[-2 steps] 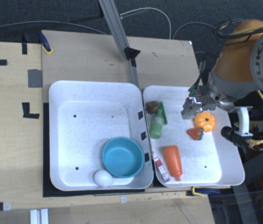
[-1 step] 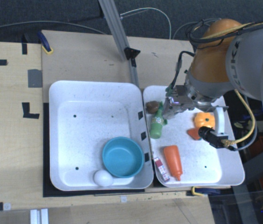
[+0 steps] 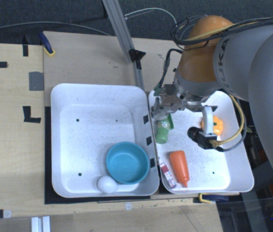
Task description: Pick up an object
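My gripper (image 3: 160, 112) hangs over the left side of the right bin (image 3: 226, 180), directly above the upper end of a green bottle (image 3: 161, 133) that lies against the bin's left wall. An orange bottle (image 3: 179, 167) lies lower in the same bin, with a small red and white item (image 3: 167, 175) beside it on the left. An orange and yellow toy (image 3: 216, 125) sits at the right, partly behind a white piece and a black part of the arm (image 3: 200, 137). The arm's body covers the upper part of this bin.
The left bin (image 3: 59, 129) holds a blue bowl (image 3: 127, 162) and a white ball (image 3: 107, 183) near its front wall. A grey pole (image 3: 122, 28) slants down to the bins' shared rear corner. Cables loop around the wrist.
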Action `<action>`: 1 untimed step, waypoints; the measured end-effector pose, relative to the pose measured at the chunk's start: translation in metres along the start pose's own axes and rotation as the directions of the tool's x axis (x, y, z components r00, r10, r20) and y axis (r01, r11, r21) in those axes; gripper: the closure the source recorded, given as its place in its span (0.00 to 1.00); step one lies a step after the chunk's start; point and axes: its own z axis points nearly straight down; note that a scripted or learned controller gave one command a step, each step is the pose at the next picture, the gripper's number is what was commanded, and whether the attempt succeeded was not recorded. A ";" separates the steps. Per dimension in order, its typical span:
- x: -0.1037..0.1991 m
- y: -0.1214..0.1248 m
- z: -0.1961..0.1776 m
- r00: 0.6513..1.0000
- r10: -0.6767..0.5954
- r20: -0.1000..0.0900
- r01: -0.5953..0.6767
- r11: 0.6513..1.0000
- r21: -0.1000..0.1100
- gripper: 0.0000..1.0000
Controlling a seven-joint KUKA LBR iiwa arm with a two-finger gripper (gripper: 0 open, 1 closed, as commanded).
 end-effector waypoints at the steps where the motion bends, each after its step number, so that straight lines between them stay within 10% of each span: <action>1: 0.053 0.014 -0.008 1.000 -0.001 -0.001 0.001 1.000 -0.001 1.00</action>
